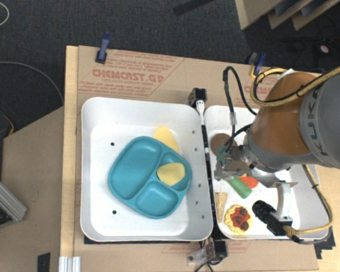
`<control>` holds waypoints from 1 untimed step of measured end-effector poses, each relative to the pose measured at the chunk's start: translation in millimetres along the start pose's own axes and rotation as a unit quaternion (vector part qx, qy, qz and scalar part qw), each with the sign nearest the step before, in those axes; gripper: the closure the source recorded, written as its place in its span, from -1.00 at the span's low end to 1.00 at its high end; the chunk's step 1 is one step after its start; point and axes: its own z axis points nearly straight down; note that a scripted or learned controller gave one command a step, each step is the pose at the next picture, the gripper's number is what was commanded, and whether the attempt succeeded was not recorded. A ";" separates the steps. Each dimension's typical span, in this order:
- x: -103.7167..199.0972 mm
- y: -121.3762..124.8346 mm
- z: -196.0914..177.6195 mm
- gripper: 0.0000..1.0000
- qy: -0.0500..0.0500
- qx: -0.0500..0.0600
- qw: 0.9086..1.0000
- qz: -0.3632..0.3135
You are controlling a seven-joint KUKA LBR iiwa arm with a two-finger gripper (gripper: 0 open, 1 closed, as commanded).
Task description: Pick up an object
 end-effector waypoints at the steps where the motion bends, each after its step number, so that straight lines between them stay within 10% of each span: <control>1: 65.8 -0.9 -137.3 1.00 0.001 -0.002 1.000 0.003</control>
